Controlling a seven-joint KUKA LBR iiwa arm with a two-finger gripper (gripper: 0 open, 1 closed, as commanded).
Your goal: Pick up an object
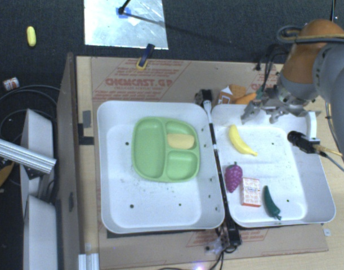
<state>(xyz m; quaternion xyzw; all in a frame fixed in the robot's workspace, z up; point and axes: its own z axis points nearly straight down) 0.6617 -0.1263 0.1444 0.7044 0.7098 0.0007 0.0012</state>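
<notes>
Right bin (307,176), near edge: a dark green pepper-looking thing (271,201) sits close to the near rim, and just left of it there's a little red and white box (250,192) lying flat.

Right bin, left side: a purple grape bunch (233,176) is right up against the left wall, just beyond the box and pretty much touching its corner.

Right bin, middle to far: a yellow banana (240,140) lies on the floor toward the far left part, angled, well apart from the grapes.

Left bin (118,207): a green divided plate (163,149) sits about in the middle, and something pale yellow (181,141) rests in its far right compartment.

Gripper (266,112): hanging over the far rim of the right bin, beyond and right of the banana, not touching it as far as I can see. Honestly can't tell how wide the pincer is, the metal bits blur together, and I can't see anything gripped in it.

Past the far rim: something orange (239,96) lies on the bench (138,80) just outside the right bin's far left corner.
</notes>
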